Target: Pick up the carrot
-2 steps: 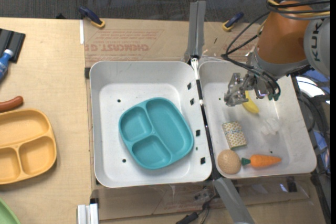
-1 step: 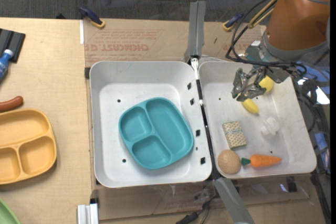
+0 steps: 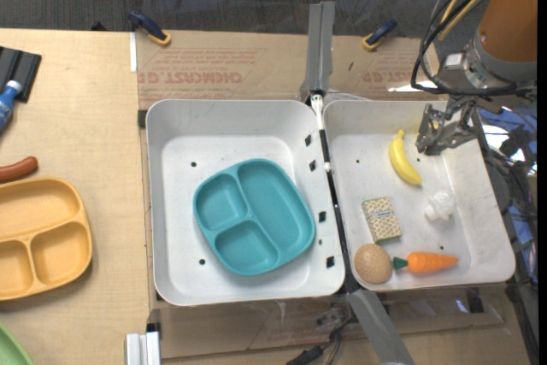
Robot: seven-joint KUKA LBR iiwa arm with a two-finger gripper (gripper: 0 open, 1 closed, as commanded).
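Wooden surface [image 3: 85,98] carries two white bins. Right bin [image 3: 479,269]: carrot [image 3: 430,262] at lower right, touching brown egg [image 3: 373,263]; banana [image 3: 404,158] upper centre. Jaws [image 3: 438,139] hang right of banana, well apart from carrot, spread, pinching nothing. Left bin [image 3: 171,184]: teal plate [image 3: 253,216].

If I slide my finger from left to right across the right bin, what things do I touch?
Tan egg-shaped ball → small patterned box → yellow banana → orange carrot with green top → small white crumpled thing.
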